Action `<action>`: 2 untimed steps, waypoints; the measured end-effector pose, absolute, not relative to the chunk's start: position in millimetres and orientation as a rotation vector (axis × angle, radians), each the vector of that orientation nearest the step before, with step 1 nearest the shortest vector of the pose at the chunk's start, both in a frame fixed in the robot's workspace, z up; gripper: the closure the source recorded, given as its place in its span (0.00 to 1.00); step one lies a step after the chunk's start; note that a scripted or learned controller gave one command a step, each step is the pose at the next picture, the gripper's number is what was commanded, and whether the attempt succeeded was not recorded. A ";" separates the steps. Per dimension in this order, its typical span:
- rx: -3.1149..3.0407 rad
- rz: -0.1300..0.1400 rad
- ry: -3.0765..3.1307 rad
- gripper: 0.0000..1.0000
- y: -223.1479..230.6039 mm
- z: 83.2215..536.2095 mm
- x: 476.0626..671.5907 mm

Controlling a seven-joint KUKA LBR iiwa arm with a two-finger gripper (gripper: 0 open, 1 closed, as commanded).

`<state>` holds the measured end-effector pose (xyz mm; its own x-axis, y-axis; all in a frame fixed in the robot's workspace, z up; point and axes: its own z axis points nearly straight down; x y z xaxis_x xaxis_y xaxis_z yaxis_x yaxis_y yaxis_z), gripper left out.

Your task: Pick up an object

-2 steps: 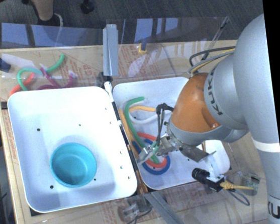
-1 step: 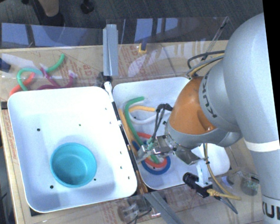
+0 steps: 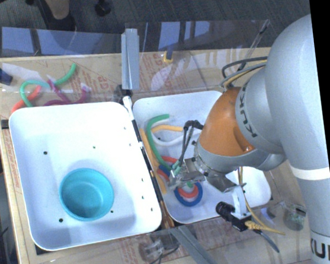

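Left bin (image 3: 34, 138): a teal bowl (image 3: 87, 194) at lower centre. Right bin (image 3: 209, 100): clutter along its left side, green tube (image 3: 155, 121) upper, blue ring (image 3: 189, 195) lower. Gripper (image 3: 182, 177) low over the ring; can't tell its state, or if it's touching anything. "KUKA" lettering reads on the arm (image 3: 292, 101), frame right.

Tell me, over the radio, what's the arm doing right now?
Gripper low in right bin, over blue ring. Nothing seen held. Green tube, other clutter close by. Blue bowl in left bin.
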<state>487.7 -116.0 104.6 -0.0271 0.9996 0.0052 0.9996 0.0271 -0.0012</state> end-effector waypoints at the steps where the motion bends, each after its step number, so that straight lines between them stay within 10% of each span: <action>1: -2.220 -0.001 -2.220 1.00 -118.0 283.6 516.9; 2: -2.219 0.000 -2.220 0.00 -118.0 283.4 516.8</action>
